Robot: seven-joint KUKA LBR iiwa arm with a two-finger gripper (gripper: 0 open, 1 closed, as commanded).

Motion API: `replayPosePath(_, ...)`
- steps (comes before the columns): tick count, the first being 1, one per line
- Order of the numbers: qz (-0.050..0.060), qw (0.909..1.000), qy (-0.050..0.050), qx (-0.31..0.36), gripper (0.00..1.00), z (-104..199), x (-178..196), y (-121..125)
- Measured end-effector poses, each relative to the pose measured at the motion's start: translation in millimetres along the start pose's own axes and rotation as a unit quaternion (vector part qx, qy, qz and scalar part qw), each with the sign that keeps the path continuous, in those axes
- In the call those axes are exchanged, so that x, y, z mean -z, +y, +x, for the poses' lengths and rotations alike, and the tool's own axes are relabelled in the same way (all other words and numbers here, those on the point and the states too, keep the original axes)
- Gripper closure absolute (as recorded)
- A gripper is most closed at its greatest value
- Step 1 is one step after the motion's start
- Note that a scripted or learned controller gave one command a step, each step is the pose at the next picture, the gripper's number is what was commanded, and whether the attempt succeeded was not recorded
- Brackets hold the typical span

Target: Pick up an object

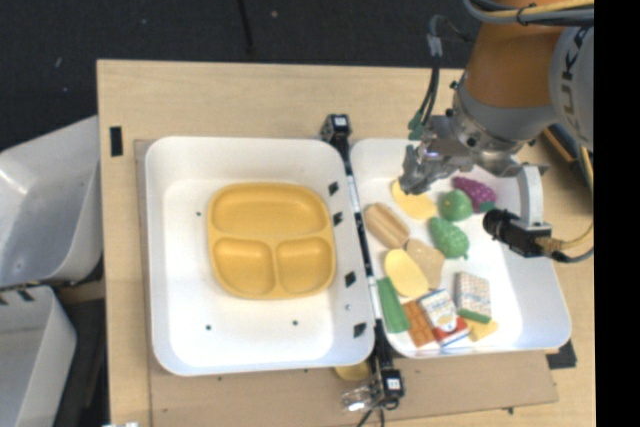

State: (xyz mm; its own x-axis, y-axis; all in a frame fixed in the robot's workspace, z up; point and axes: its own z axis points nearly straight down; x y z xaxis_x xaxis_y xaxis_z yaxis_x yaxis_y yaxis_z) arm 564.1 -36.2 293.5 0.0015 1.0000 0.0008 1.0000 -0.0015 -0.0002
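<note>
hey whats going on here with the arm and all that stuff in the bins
A grey KUKA arm with an orange band reaches in from the right, its two-finger gripper low over the right white bin, just above a flat pale yellow piece. That bin holds a pile of toy food: green pieces, a purple bunch, a tan bread-like piece and small printed boxes. Nothing is visibly held yet. The left white bin holds a yellow divided plastic tray.
</note>
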Motion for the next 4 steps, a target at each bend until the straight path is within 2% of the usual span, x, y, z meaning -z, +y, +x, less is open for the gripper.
replayPosePath(1, -0.002, 1.0, 0.0, 0.004, 1.0, 40, 36, -14)
replayPosePath(2, 0.002, 1.0, 0.0, 0.005, 1.0, 110, -20, -15)
replayPosePath(3, 0.0, 1.0, -0.001, 0.002, 1.0, 105, -7, -14)
replayPosePath(4, -0.007, 1.0, 0.002, 0.005, 1.0, 145, 118, -44)
